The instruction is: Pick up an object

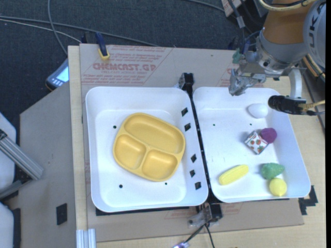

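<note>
Dark carpet with loose cables behind, and a cardboard-topped bench bearing two white bins side by side. Hanging over the far edge of the right bin, near its back left corner: gripper, grey, on the arm with its orange band, reaching in from the right. Fingers pointing down, close together as far as can be seen, though whether open or shut cannot be told at this angle. Nothing visible between them, nothing touched.

Just beside it, toward the right inside the same bin: white egg-shaped object, pale against the bin floor. Farther toward the near side: purple piece touching a small patterned block. Near the front rim: yellow corn cob, lying flat; to its right a green piece with a yellow lemon just in front of it.

In the left bin: yellow divided plate, three compartments, resting flat about the middle. On the back edge of the bench: blue and yellow clamp.
</note>
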Available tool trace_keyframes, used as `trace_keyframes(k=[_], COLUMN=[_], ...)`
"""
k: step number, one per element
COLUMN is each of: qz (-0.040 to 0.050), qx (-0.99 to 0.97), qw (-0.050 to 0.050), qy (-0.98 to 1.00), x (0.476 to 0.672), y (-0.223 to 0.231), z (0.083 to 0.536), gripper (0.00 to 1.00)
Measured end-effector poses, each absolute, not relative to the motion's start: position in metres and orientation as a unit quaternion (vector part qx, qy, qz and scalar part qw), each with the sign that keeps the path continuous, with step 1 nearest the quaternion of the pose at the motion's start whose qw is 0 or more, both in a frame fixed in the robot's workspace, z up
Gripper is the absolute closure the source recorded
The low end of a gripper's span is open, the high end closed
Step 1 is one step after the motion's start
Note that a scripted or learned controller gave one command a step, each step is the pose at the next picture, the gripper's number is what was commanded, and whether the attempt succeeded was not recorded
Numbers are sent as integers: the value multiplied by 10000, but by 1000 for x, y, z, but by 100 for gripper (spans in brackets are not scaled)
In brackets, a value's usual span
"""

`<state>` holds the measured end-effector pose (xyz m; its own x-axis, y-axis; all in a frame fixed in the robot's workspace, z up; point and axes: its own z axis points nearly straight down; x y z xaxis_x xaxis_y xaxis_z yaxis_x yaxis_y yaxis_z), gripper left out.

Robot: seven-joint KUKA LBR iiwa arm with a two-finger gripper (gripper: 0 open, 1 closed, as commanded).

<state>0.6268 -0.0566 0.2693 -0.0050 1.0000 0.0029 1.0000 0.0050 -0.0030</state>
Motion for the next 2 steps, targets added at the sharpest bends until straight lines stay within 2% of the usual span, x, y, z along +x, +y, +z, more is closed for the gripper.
trace_keyframes(k=[1, 2], qz=[8, 8], qx=[-7051, -7053], qw=[29, 25], qy=[-7091, -7089], x=[608, 598], y=[-1, 44], z=[251, 237], gripper=[100, 100])
